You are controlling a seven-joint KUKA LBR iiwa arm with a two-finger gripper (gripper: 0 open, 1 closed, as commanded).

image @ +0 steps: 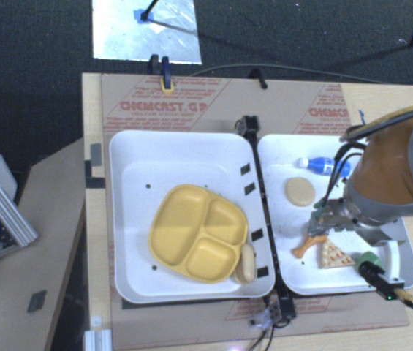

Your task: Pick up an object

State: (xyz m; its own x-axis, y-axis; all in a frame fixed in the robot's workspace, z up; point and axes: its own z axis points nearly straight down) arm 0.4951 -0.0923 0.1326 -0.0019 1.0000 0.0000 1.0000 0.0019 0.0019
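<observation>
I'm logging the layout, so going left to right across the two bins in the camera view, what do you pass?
Yellow divided tray → pale bread roll → orange carrot piece → triangular cracker slice → green marker.

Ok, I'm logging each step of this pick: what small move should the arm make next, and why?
Probably a short descent straight down: the gripper hovers in the right bin just above the orange carrot-like piece, with the waffle wedge close beside it.
</observation>
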